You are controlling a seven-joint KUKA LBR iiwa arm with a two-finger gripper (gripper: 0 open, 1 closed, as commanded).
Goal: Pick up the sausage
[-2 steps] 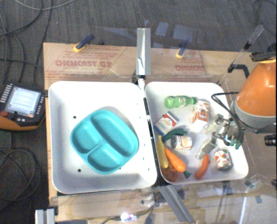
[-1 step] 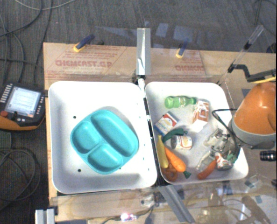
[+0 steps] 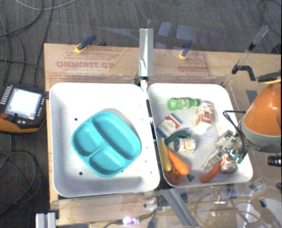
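Observation:
The sausage [image 3: 210,174] is a short red-orange link lying at a slant near the front right corner of the right bin [image 3: 212,90]. My gripper [image 3: 218,155] hangs low over that corner, its metal tip just above and beside the sausage's upper end. The orange-banded wrist [image 3: 263,115] reaches in from the right. Whether the tip touches the sausage cannot be made out.
The right bin also holds a green bottle [image 3: 182,103], a small carton [image 3: 204,113], a blue-white box [image 3: 169,125], a can [image 3: 186,144], a yellow banana [image 3: 165,156] and a carrot [image 3: 179,163]. A teal divided plate [image 3: 106,143] lies in the left bin [image 3: 60,127].

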